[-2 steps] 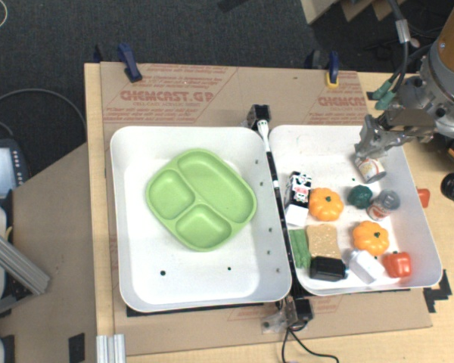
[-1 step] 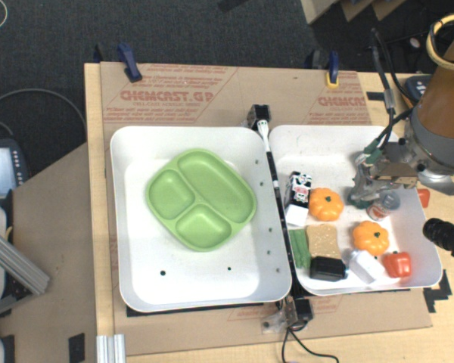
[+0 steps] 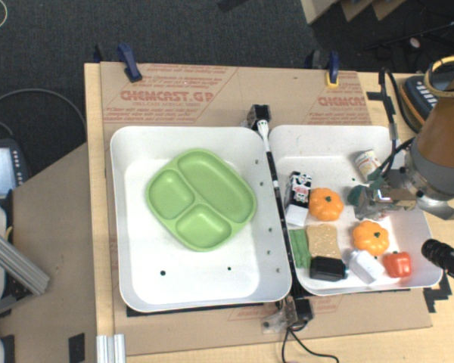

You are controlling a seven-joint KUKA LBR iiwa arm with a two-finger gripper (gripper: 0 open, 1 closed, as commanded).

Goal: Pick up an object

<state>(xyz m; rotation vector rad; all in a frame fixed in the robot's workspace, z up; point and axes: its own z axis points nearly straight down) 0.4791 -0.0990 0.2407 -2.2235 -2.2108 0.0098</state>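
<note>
Bench with two white bins — we see the gripper (image 3: pixel 374 196) over the right bin (image 3: pixel 318 137), grip state unclear, orange pumpkin (image 3: pixel 371 237) just below it.

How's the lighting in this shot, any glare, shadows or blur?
Camera view: even, soft light; the white bins look bright but not blown out; the green divided plate casts faint shadow; the gripper area looks soft and small, so detail there is hard to read.

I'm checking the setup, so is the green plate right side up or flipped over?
Right side up: the green plate in the left bin shows its three hollow compartments facing upward.
</note>
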